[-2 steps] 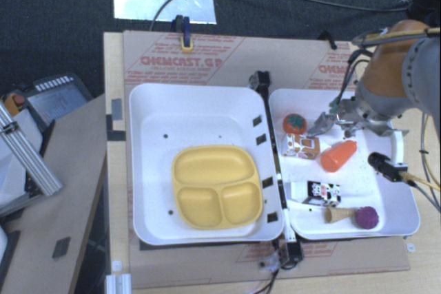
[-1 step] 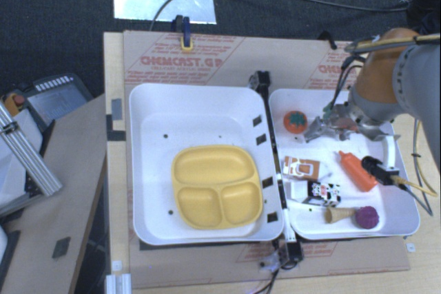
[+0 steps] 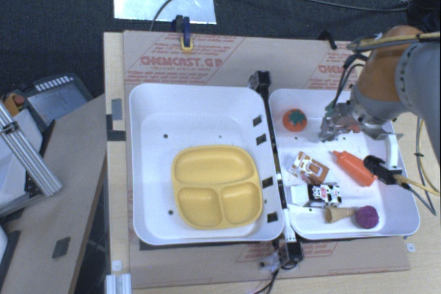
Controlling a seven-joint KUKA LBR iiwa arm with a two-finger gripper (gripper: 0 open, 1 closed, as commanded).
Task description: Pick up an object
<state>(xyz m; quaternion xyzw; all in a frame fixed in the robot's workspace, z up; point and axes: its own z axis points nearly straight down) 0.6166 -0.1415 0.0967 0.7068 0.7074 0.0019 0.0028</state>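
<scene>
- The arm reached in from the right, and its gripper (image 3: 335, 129) hung low over the far part of the right bin (image 3: 406, 213) — whether it was open or closed could not be told.
- A tomato (image 3: 295, 119) lay near the bin's far left corner, just beside the gripper but apart from it.
- An orange carrot (image 3: 354, 168) lay mid-bin, a small carton (image 3: 308, 166) near the left wall.
- Along the near edge sat a cow-patterned box (image 3: 324, 194) and a purple ice-cream cone (image 3: 355, 215).
- The left bin (image 3: 151, 148) held a yellow divided plate (image 3: 215, 185) — toward its near side.
</scene>
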